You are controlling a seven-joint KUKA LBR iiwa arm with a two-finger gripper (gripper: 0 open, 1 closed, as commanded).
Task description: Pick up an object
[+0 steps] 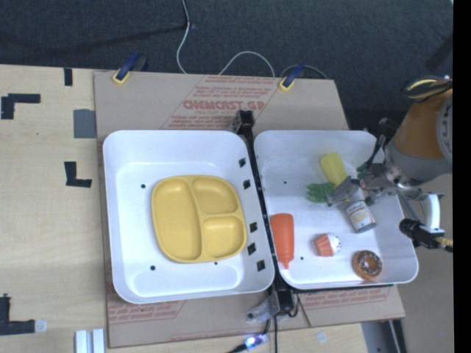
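In the right bin [383,274], a donut [367,265] lies by the near rim, a small red toy [327,244] and carrot [282,239] to its left. Farther in, the gripper [352,195] hangs over a small can [359,215]; whether it grips, I cannot tell. Green leaf [319,192] and yellow piece [333,168] lie beyond. The left bin [125,153] holds a yellow plate [197,218].
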